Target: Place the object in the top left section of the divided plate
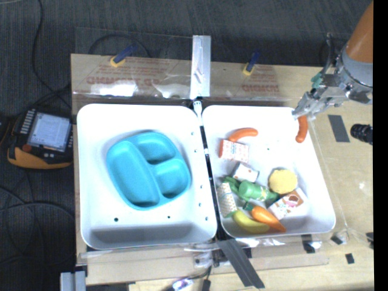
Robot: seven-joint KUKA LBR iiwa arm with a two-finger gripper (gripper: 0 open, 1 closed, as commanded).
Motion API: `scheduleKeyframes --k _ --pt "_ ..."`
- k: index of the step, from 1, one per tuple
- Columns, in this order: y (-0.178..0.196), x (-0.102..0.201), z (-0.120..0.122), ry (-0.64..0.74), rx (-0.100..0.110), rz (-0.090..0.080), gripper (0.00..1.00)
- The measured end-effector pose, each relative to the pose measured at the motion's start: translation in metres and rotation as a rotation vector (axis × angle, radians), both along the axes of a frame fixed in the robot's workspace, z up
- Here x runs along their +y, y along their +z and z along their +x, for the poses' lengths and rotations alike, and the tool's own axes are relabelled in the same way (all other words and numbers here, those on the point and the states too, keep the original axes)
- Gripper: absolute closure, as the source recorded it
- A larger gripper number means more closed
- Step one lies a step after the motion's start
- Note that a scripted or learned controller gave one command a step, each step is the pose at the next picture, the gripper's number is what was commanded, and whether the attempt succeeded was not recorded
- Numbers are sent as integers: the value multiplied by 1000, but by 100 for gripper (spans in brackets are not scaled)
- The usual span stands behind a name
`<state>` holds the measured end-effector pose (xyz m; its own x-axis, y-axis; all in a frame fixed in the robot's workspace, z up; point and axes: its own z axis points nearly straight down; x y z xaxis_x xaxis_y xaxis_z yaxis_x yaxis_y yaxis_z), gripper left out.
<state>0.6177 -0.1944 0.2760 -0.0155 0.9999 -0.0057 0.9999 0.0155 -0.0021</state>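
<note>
Reaching in from the right, the grey arm (pixel 357 53) with its orange band holds its gripper (pixel 306 111) over the far right corner of the right bin (pixel 324 190). A small orange sausage-shaped object (pixel 301 129) hangs upright directly beneath the fingertips, over the bin's right rim; the claw appears narrowly closed on its top end, though the contact is too small to see clearly. Two shallow white bins sit side by side on the bench. The left bin (pixel 97 223) carries one blue divided plate (pixel 148 168), tilted diagonally, with three sections; its top left section lies well apart from the gripper, across the ridge where the two bins meet. The right bin holds a cluster of toy foods: one orange sausage (pixel 242 134) near its far edge, one red and white carton (pixel 234 151) just beneath it, one small white box (pixel 246 173), one green item (pixel 253 191), one yellow round piece (pixel 283 180), one carrot (pixel 267 216) touching one yellow banana (pixel 248 220) at the near edge, and one little boxed item (pixel 287 204) toward the near right corner. Beyond the bench's left edge one handheld control pendant (pixel 41 137) rests on the dark carpet.
</note>
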Motion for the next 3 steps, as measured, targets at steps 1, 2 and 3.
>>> scheduleKeyframes --k 1,2,3 --pt "-143 61 -39 56 2 8 100" --pt "-179 91 -45 9 -24 -4 100" --pt "-179 91 -42 -269 -28 7 100"
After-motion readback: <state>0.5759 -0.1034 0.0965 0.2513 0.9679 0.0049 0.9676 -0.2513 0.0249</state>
